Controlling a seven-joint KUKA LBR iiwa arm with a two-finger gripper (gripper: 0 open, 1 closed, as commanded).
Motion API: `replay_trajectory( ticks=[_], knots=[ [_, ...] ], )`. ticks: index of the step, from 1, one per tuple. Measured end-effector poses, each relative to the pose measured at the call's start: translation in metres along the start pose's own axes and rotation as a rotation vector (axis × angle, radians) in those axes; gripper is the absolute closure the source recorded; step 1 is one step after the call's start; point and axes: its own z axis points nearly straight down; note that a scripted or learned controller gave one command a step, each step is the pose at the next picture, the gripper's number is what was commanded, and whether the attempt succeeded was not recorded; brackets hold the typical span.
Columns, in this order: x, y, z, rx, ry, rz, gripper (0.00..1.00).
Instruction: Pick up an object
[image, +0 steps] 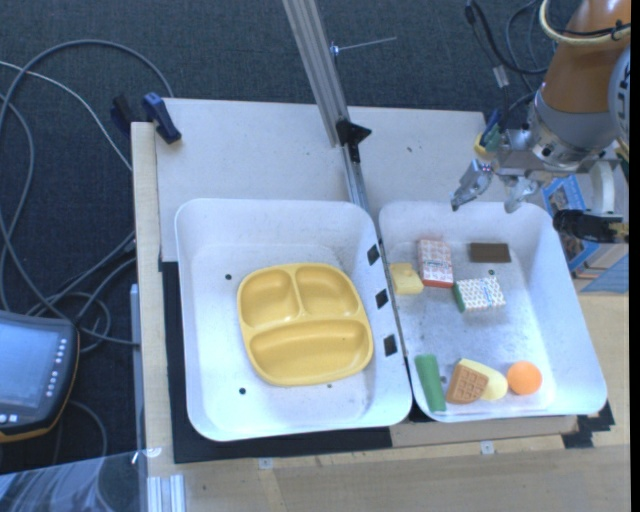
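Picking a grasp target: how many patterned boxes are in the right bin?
2. The red-patterned box lies near the bin's centre-left; the green-patterned box sits just right of it, slightly nearer the camera. None looks hidden.

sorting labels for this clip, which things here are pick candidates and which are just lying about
For the job: gripper, open, above the right bin; in that bin, orange ball, green stick, brown block, red box.

Lying about: yellow plate in the left bin, blue clamp, cables.

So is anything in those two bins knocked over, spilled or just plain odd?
Nothing looks spilled or broken. The yellow divided plate lies flat in the left bin. In the right bin the small toys sit loosely scattered; only the green stick rests against the bin's near-left wall.
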Motion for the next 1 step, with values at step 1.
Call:
replay_trajectory(
  ticks=[1],
  knots=[
    [-0.0002,0.0094,0.0557,0.001,0.000,0.000,0.00]
  ],
)
